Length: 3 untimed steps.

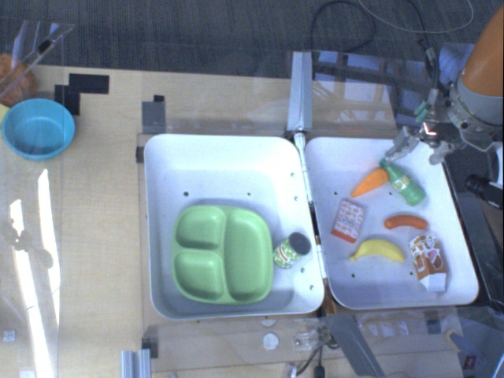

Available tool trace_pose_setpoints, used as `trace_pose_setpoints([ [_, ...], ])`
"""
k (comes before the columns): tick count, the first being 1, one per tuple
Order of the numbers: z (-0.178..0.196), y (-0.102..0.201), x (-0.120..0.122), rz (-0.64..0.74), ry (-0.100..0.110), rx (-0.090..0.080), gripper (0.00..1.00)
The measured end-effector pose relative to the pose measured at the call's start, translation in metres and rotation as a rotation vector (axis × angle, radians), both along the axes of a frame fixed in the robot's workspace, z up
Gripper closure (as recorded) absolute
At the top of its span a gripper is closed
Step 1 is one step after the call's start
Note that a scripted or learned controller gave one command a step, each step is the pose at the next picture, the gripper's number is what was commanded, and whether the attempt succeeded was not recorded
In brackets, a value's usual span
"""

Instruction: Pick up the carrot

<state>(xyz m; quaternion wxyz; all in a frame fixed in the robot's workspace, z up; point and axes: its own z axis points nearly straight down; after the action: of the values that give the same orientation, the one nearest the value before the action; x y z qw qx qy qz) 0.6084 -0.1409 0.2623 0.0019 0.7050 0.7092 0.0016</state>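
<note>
The orange carrot [370, 182] lies tilted in the upper middle of the right bin [346, 290], its thick end touching a green bottle [404, 182]. My gripper [419, 148] hangs at the bin's far right corner, above and to the right of the carrot. Its two fingers [402, 145] are spread open and nothing sits between them.
The right bin also holds a red-and-white snack packet [349, 220], a sausage [406, 222], a banana [378, 250] and a small carton [428, 260]. In the left bin [213, 156] lie a green divided plate [223, 253] and a can [291, 250]. A blue bowl [38, 128] stands at far left.
</note>
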Motion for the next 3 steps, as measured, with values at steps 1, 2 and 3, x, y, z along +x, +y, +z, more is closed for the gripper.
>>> trace_pose_setpoints([
  [1, -0.113, 0.044, -0.007, 0.364, 0.000, -0.001, 0.00],
  [2, -0.112, 0.036, 0.052, 0.689, -0.006, -0.006, 0.00],
  [3, -0.173, 0.002, 0.024, 0.789, -0.006, -0.007, 0.00],
])
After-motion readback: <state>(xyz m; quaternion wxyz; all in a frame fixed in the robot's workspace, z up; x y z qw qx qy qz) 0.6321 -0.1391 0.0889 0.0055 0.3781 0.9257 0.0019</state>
